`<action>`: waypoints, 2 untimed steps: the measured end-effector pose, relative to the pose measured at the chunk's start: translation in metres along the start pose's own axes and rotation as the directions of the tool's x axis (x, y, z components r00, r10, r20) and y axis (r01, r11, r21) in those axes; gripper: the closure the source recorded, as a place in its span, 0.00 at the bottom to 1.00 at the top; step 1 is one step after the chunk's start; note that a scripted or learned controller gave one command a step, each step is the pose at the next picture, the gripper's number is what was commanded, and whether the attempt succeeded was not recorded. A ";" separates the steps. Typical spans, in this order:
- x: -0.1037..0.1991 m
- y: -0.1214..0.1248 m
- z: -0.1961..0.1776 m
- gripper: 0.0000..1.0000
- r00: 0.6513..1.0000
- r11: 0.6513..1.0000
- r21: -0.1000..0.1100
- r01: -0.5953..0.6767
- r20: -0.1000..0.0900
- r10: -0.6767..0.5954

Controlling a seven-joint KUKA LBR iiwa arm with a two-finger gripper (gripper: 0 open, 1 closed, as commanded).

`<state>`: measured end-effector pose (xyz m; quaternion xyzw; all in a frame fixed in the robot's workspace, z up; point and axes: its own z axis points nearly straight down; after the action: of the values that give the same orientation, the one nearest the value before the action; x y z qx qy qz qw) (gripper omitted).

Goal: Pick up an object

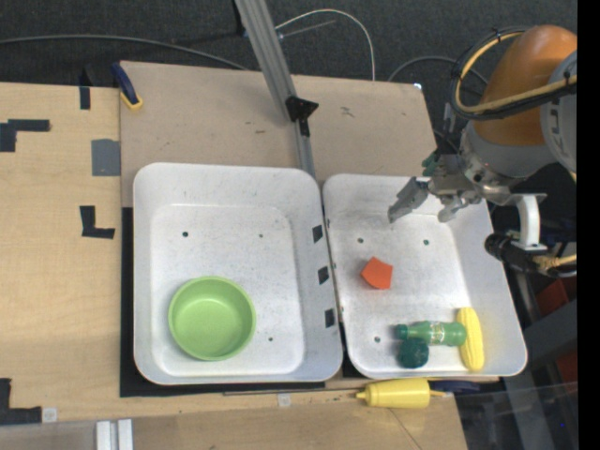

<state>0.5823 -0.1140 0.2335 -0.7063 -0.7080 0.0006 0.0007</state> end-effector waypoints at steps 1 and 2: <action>0.000 0.000 0.000 0.00 1.000 1.000 0.000 0.000 0.000 0.000; 0.000 -0.001 0.044 0.00 1.000 1.000 0.004 -0.001 0.001 0.001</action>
<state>0.5815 -0.1139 0.1900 -0.7067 -0.7076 0.0023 0.0019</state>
